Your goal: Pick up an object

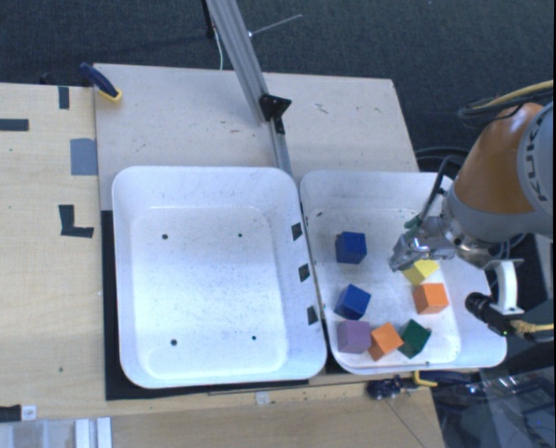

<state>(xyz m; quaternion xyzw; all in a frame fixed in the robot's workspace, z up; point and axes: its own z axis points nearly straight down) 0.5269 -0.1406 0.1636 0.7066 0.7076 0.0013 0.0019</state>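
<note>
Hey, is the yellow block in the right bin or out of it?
In. The yellow block lies inside the right bin, just under the pincer and beside an orange block.

white bins (129,250); blue cubes (351,247)

- This is a robotics lab or test bench, not a home or shop.
- A grey industrial arm (502,189) with an orange band reaches in from 3 o'clock, cables trailing beside it.
- Two shallow white bins (129,189) sit side by side on a plain wooden bench (35,278), a black mat under them.
- Small coloured blocks (351,247), training props in blue, orange, yellow, purple and green, lie in the bin toward 4 o'clock.
- A metal rail (236,40) slants in from 12 o'clock.
- Dark tape marks (73,220) dot the bench at 9 o'clock; dark carpet lies beyond.
</note>
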